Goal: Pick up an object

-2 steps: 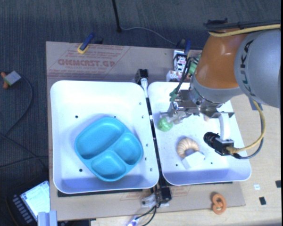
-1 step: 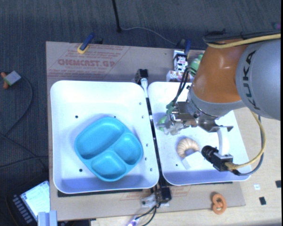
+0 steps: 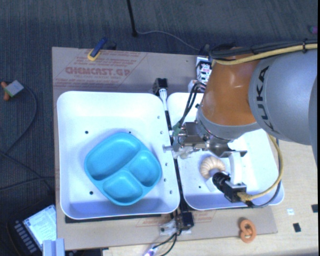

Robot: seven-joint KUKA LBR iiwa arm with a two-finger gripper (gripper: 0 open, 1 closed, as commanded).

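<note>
Grey arm [image 3: 266, 100], nearest the lens, overhangs the right bin [image 3: 266, 199] and hides much of it. Left bin [image 3: 74, 111] holds a blue divided tray [image 3: 122, 167]: rigid, likely light, smooth; its rim is the probable hold. Right bin holds a tan ring-shaped item [image 3: 210, 167], seemingly light, partly covered. Claw [image 3: 194, 145] sits beside it; its opening cannot be judged.
</note>
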